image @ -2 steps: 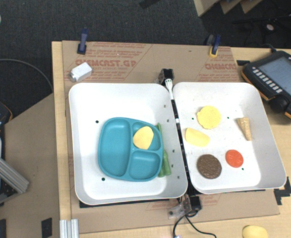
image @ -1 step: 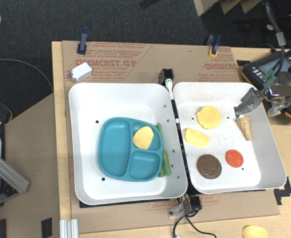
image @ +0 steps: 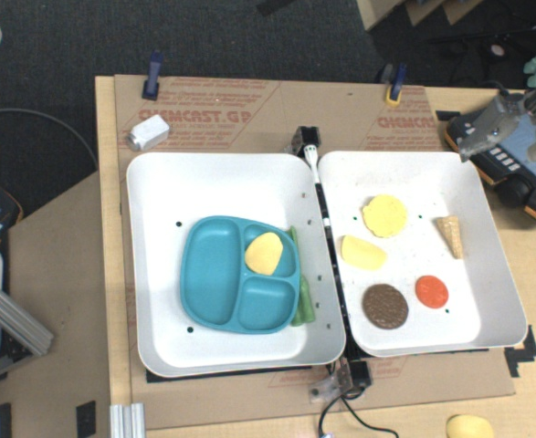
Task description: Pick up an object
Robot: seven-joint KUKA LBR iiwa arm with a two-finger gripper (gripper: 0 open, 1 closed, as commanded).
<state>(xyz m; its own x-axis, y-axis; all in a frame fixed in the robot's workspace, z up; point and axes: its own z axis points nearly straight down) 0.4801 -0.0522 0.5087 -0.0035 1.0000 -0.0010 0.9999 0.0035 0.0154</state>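
Partly legible red print on cardboard sheet (image: 249, 108)

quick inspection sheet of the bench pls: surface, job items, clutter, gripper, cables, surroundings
Surface: cardboard-topped bench bearing left bin and right bin, side by side.
Job's things: left bin holds teal divided tray with yellow piece in it, green strip at its right edge. Right bin: yellow disc, yellow wedge, cone, brown disc, orange disc.
Clutter: white block on cardboard; yellow object bottom right.
Gripper: gripper by right bin's far corner; state unclear.
Cables: cable at front edge.
Surroundings: dark carpet; two clamps.
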